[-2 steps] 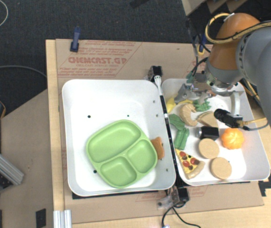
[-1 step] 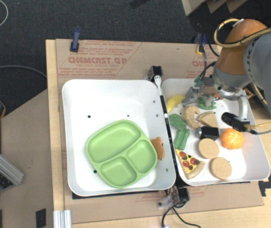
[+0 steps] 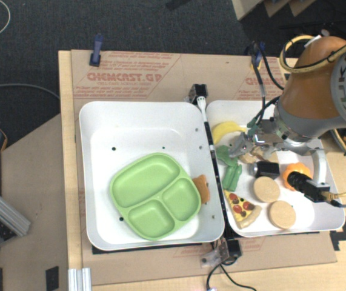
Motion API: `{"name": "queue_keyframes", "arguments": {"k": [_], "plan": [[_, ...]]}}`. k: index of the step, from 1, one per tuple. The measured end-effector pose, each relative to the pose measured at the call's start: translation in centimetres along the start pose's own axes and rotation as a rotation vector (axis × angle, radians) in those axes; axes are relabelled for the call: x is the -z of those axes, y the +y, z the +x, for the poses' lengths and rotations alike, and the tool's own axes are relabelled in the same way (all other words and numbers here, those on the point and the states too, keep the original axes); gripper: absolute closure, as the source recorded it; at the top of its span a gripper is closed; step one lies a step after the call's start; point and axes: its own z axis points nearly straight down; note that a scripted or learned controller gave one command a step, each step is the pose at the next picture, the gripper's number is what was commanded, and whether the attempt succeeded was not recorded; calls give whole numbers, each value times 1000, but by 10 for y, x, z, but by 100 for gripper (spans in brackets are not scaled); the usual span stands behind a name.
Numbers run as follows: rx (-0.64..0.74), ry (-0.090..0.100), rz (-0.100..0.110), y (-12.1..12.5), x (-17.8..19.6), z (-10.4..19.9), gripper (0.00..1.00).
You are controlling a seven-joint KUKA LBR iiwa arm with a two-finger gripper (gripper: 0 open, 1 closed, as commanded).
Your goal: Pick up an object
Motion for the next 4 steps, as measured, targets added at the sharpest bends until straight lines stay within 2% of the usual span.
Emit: {"name": "queue_keyframes", "arguments": {"k": [1, 2, 3, 4], "plan": [[-9, -5, -3, 17, -77, -81, 0], [-4, -5, -9, 18, -62, -77, 100], [3, -3, -13, 11, 1, -10, 100], [3, -1, -7, -62, 57, 50, 100]]}}
